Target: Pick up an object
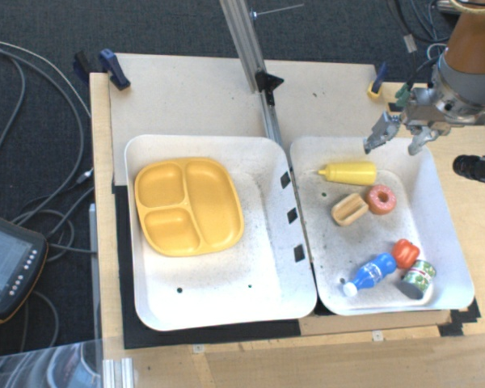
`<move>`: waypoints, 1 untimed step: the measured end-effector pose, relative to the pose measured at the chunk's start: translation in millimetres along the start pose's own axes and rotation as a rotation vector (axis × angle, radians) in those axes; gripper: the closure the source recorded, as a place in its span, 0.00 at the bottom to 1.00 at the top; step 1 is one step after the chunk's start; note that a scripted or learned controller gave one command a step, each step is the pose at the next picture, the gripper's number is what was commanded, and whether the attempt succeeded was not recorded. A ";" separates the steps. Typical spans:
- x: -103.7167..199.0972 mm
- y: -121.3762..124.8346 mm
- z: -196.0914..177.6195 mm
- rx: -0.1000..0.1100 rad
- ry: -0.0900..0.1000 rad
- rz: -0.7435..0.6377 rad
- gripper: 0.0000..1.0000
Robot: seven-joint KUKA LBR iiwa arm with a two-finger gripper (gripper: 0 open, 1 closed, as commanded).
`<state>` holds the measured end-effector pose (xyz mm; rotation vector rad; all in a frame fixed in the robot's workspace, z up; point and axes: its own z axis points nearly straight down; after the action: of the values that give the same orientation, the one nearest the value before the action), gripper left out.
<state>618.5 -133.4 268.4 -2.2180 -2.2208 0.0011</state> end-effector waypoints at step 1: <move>0.0 0.0 0.0 0.000 0.000 0.000 0.00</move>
<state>618.5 -133.4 268.4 -2.2179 -2.2209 0.0014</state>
